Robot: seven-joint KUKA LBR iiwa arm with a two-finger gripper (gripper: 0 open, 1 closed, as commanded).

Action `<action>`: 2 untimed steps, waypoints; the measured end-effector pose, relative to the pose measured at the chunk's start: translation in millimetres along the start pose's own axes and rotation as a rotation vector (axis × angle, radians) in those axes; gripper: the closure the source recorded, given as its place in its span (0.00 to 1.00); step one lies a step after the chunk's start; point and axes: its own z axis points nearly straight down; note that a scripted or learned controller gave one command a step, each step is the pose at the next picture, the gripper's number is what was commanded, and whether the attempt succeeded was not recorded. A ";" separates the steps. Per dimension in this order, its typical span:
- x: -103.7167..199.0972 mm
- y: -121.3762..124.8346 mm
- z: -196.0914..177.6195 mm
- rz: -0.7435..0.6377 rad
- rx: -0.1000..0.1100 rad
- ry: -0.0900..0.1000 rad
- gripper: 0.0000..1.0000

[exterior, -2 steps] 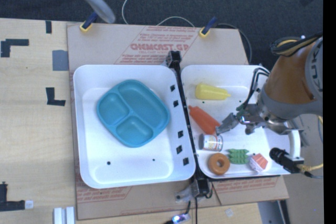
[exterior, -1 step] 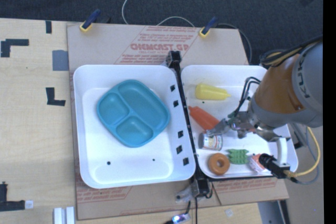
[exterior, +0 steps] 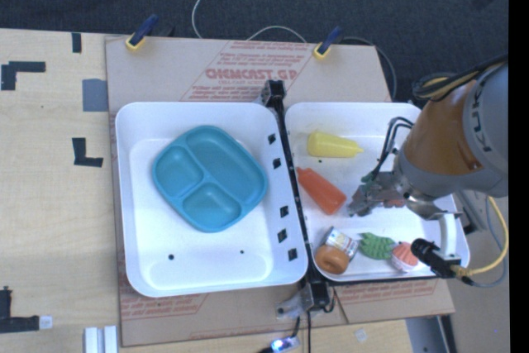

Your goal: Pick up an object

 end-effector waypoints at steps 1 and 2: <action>-0.3 2.2 -41.9 -0.001 0.014 0.000 1.00; 9.3 -0.1 -96.6 -0.001 0.013 0.000 1.00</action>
